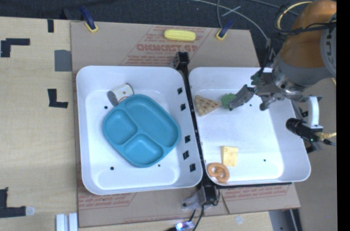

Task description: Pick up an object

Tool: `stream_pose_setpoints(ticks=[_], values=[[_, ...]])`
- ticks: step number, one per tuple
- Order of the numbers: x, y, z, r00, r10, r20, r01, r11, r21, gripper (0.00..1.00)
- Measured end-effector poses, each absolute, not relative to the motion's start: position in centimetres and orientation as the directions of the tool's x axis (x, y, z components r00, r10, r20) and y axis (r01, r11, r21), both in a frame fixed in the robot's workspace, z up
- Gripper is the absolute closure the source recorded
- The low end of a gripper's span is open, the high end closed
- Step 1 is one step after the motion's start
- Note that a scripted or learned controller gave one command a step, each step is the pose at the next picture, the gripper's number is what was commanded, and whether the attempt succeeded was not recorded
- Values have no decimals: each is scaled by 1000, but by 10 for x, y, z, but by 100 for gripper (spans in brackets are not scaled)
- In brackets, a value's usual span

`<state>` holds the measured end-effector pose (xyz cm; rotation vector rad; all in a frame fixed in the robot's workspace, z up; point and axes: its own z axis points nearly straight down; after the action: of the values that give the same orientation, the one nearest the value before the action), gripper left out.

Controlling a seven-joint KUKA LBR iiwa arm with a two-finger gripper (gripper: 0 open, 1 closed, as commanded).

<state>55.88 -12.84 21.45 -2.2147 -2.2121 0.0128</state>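
Yellow corn toy (179, 35) on cardboard sheet (147, 47), two clamps (89, 21)

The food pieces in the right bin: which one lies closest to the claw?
The green piece. It lies at the tip of the claw, next to the tan wedge. The yellow block and the pretzel lie far off, near the bin's front edge.
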Motion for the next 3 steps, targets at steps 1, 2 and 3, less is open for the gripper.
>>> stream_pose_setpoints(ticks=[1, 2, 3], values=[[562, -128, 221, -2, 1000, 0, 1000, 2, -2, 0], [555, -132, 175, -1, 1000, 0, 1000, 1, -6, 0], [552, -131, 110, -1, 1000, 1, 1000, 1, -8, 0]])
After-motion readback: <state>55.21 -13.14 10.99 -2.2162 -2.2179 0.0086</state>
